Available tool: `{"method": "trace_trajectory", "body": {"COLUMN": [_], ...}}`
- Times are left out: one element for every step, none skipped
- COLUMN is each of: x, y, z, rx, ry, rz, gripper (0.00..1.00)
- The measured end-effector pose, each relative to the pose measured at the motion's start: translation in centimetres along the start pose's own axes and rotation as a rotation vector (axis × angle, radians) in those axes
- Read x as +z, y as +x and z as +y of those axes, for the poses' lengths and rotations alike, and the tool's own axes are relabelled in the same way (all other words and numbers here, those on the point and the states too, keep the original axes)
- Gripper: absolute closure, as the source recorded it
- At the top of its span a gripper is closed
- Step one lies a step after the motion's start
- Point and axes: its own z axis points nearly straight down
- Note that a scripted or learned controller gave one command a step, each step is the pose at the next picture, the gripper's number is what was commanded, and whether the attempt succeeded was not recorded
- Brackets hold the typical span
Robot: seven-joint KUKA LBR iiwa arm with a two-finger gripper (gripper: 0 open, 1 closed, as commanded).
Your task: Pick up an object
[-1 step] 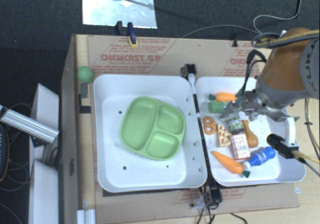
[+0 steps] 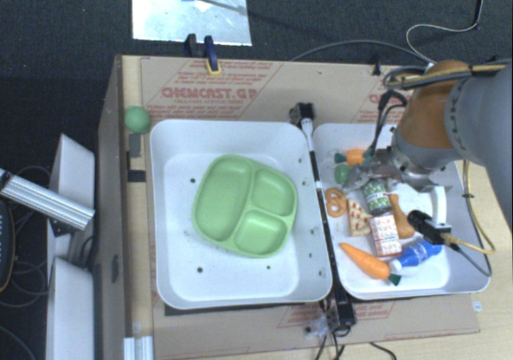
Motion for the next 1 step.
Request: {"method": "trace_trajectory", "body": {"x": [-1.16], "y": [0.02], "z": [0.13], "rx": [-0.002], "ry": [-0.003], "rz": [0.0], "gripper": [1.0]}}
